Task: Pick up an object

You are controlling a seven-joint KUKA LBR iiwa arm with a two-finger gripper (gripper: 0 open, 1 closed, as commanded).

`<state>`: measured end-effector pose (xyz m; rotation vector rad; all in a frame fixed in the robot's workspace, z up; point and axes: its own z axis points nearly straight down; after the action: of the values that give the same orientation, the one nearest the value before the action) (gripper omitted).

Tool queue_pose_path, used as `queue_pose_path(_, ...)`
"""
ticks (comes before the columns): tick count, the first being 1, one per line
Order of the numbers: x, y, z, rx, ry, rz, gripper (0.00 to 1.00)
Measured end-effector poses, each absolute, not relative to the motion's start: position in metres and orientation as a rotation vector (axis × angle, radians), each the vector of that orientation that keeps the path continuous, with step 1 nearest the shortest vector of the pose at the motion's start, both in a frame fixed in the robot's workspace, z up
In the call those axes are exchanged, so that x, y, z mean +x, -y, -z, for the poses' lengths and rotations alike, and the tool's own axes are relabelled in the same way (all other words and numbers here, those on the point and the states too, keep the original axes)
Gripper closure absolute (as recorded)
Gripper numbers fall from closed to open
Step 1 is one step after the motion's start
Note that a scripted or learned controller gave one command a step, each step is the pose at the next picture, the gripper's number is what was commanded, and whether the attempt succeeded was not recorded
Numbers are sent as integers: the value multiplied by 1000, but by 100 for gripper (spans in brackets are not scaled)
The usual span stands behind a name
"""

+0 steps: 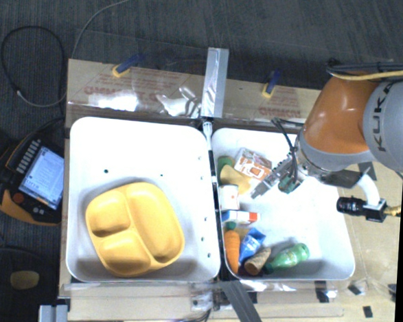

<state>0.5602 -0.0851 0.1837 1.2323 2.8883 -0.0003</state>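
Scanning left to right: yellow tray [133,226] in the left bin [93,134], then the orange-and-white carton [251,164] just left of my gripper [272,182], long axis slanting; whether I'm grasping anything, I cannot tell.

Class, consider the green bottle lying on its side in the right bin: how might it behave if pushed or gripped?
The green bottle looks rounded and lies flat, so a push would probably roll it. Its smooth surface may slip in the pincer. It looks like light plastic.
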Motion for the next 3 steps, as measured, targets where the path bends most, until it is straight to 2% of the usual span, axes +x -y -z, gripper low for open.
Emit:
queue_pose_path(1, 619, 47, -183, 1557, -2729, -1, 100)
queue_pose_path(2, 651, 33, -184, 2033, -2394, 5, 100)
queue_pose_path(3, 592, 102, -137, 1799, -2576, 4, 100)
